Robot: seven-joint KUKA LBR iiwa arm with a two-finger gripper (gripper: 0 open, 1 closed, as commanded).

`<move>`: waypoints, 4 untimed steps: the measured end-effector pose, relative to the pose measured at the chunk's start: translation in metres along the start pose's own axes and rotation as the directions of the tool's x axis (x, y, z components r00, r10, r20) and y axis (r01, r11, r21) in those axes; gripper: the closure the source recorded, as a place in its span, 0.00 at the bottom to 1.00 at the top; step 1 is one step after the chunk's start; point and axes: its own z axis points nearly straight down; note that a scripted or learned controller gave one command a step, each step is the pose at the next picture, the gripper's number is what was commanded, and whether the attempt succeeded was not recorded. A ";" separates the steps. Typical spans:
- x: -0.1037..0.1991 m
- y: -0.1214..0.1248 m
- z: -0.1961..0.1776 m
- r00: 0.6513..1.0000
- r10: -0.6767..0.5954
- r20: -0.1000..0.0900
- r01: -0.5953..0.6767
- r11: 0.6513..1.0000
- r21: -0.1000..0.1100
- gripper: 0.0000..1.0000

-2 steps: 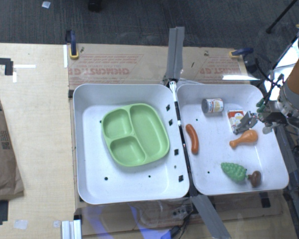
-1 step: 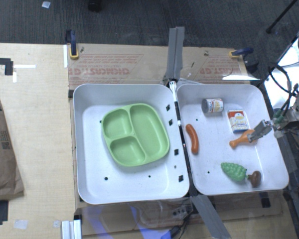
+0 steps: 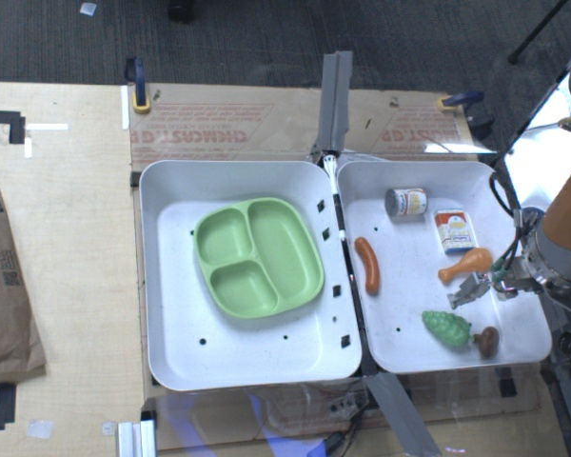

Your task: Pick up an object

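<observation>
Robot lab or test bench, not a home.

Left of the gripper (image 3: 468,291) and its fingers, two shallow white bins (image 3: 162,255) sit side by side on a plywood bench (image 3: 67,255), over flattened cardboard (image 3: 228,133) clamped at the far edge. Beyond the fingers lies dark carpet (image 3: 266,17); tape marks (image 3: 8,127) dot the bench far to their left. Cables (image 3: 502,193) hang just behind the fingers.

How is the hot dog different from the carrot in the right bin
The hot dog is reddish and lies roughly lengthwise up the bin; the carrot is orange and lies crosswise, tilted. The hot dog sits alone near the divider, while the carrot lies right beside the end effector. Both are elongated toy foods in the right bin.
</observation>
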 end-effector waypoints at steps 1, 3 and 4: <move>-0.003 0.058 0.025 0.998 0.067 0.001 -0.067 0.998 -0.002 0.00; -0.017 0.121 0.034 0.997 0.081 0.003 -0.081 0.997 -0.002 1.00; -0.017 0.121 0.034 0.997 0.081 0.003 -0.081 0.997 -0.002 0.00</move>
